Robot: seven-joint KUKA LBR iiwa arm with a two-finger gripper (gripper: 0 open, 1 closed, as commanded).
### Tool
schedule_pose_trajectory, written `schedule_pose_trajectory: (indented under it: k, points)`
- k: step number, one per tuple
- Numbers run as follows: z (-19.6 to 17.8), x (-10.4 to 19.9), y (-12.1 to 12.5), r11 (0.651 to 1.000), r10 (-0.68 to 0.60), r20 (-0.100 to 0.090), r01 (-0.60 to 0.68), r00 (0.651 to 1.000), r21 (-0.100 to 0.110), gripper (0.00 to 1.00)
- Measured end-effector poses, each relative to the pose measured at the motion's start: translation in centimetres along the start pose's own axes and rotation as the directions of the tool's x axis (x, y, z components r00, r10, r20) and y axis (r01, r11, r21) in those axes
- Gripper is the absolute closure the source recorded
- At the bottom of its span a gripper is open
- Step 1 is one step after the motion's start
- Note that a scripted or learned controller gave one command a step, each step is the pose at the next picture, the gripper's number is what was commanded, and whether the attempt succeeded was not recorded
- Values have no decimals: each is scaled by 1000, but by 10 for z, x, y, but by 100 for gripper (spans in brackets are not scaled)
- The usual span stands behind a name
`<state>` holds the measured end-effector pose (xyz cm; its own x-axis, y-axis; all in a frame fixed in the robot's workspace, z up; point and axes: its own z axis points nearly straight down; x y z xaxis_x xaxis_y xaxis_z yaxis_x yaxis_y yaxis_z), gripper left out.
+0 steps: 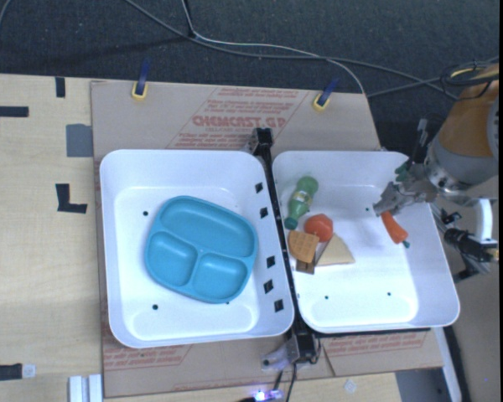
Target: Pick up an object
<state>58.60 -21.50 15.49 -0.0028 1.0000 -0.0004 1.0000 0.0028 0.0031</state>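
The gripper (391, 204) hangs over the right bin (427, 308), and a small carrot (395, 227) sits right at its fingertips, seemingly pinched between them, though the grip looks shallow. A slow, straight lift should keep it from slipping. Further left of the fingers lie a red tomato (319, 225), a cheese wedge (338, 252), a brown block (303, 245) and a green bottle (301, 196). Farthest, the blue tray (201, 248) fills the left bin (126, 308).

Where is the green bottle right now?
The green bottle lies in the right bin, up against its left wall, just above the red tomato and the brown block.
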Motion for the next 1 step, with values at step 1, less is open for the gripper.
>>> schedule_pose_trajectory:
  k: [1]
  points:
    - [-61, 0, -5, 1000, 1, 1, -1, 1000, 0, 100]
